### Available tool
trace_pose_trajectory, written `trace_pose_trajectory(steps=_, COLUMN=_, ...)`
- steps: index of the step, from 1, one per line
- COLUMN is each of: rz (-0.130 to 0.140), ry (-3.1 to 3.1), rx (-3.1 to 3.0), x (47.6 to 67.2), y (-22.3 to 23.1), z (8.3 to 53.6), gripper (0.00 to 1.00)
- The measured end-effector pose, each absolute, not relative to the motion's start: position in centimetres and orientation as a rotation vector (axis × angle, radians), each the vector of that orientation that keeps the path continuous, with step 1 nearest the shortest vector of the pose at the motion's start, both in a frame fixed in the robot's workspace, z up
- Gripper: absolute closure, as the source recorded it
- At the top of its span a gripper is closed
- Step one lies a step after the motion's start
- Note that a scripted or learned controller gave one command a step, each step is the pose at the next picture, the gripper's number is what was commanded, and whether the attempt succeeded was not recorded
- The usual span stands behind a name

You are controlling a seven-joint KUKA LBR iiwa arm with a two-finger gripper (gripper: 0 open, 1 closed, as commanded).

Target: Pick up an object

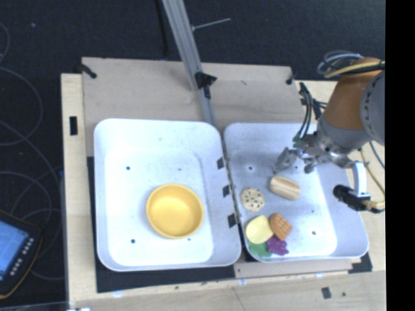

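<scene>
The right bin [324,238] holds a tan bread-like roll [285,188], a round chocolate-chip cookie [252,199], a pale yellow piece [258,229], an orange ridged piece [280,225] and purple grapes [277,246]. My gripper [295,163] hangs over the upper middle of this bin, just above and slightly right of the roll. Its two fingers [281,162] stand spread apart with nothing between them. In the left bin [117,148] a yellow bowl [174,210] sits upright.
A grey metal post [188,50] slants down from the top to the seam between the bins. The small food pieces cluster at the right bin's near-left corner. A tablet [13,251] lies off the bench at lower left.
</scene>
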State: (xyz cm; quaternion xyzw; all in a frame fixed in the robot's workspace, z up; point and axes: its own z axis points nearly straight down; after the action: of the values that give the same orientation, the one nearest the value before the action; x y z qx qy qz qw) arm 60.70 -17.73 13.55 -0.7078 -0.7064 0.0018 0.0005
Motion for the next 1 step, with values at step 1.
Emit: trace_pose_trajectory(steps=1, rz=0.005, ry=-2.218, rx=-2.224, x=60.65, y=-17.84, z=9.9, gripper=0.0)
